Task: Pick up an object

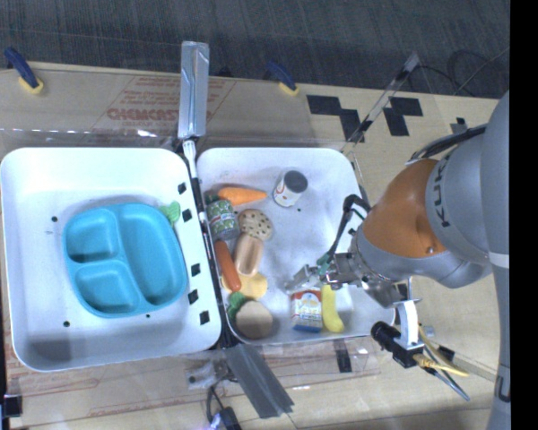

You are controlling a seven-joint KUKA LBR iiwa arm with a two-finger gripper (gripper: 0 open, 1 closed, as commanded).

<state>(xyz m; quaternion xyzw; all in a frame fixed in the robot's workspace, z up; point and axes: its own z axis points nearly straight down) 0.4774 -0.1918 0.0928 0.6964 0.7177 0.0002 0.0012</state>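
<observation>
I'm hovering my end effector [316, 274] just above the carton [308, 311] and banana [330, 308], lower-right bin; grip state I can't tell.

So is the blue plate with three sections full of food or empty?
Empty. The blue plastic three-section plate in the left white bin shows bare blue in every section; the toy food lies in the right white bin.
</observation>
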